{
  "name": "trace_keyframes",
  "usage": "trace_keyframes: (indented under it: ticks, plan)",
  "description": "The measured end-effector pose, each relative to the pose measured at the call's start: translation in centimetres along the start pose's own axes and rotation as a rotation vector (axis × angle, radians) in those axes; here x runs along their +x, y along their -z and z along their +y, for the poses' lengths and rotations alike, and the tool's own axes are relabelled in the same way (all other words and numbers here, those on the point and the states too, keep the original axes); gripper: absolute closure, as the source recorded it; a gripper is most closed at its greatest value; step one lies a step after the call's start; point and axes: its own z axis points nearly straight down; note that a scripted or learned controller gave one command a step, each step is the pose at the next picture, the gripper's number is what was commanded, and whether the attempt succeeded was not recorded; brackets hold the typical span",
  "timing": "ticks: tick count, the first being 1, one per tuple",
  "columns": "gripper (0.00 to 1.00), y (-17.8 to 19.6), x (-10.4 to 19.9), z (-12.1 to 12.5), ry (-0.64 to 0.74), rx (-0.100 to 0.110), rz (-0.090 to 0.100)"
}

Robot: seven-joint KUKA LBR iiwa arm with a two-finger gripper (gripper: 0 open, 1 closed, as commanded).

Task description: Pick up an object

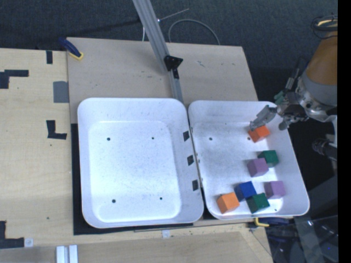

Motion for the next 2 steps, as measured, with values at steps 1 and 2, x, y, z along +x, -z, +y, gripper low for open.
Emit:
trace_keyframes:
  ticks: [1, 2]
  plan:
    - [0.00, 0.0, 0.0, 0.0, 0.000, 0.000, 0.000]
    - [0.00, 1.2, -3.4, 5.0, 0.000, -0.004, -0.002]
